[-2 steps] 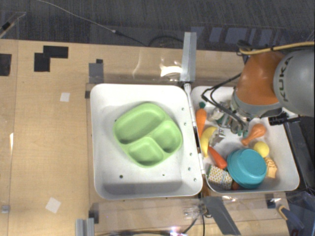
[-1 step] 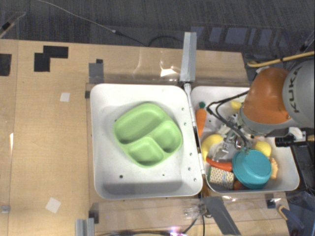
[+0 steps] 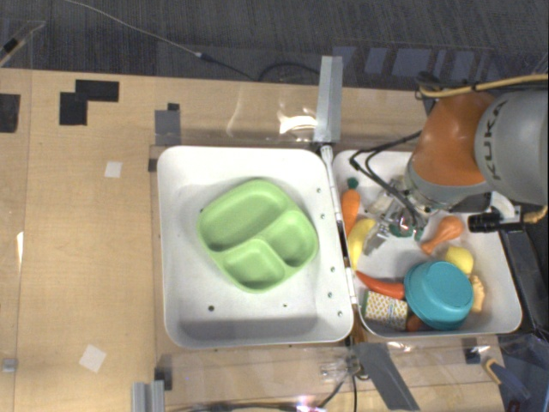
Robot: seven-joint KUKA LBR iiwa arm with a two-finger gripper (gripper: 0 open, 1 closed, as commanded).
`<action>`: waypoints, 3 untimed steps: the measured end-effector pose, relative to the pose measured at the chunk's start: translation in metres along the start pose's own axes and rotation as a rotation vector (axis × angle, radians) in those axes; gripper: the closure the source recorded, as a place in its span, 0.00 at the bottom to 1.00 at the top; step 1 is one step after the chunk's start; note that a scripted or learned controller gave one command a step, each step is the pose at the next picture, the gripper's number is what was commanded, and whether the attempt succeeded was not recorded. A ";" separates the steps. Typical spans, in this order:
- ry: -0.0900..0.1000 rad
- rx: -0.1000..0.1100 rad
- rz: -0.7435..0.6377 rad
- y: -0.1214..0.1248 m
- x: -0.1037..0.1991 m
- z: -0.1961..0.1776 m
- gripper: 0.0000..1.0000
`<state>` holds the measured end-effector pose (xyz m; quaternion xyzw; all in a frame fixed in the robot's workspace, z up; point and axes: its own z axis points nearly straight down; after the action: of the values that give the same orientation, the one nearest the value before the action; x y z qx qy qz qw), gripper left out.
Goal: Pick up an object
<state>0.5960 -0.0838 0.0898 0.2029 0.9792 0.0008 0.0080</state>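
My gripper [image 3: 388, 230] hangs low in the right bin [image 3: 511, 309], under the grey wrist and its orange band. It is just right of a yellow toy [image 3: 359, 231] and an orange carrot [image 3: 350, 205] that lie along the bin's left wall. An orange drumstick-shaped toy [image 3: 443, 230] lies just to its right. Whether it touches or holds anything I cannot make out.
A teal bowl [image 3: 439, 293] sits at the right bin's front, with a red pepper [image 3: 382, 284], a patterned item [image 3: 386, 310] and a yellow fruit [image 3: 460, 259] around it. The left bin [image 3: 180, 316] holds a green divided plate [image 3: 256, 233]. A metal divider post [image 3: 328, 101] stands between the bins.
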 end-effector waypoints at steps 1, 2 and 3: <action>0.000 -0.001 0.054 -0.006 0.010 0.000 0.00; -0.002 -0.002 0.172 -0.025 0.054 -0.002 0.00; -0.006 -0.003 0.251 -0.030 0.065 -0.002 0.00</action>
<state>0.5239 -0.0856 0.0910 0.3241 0.9460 0.0026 0.0112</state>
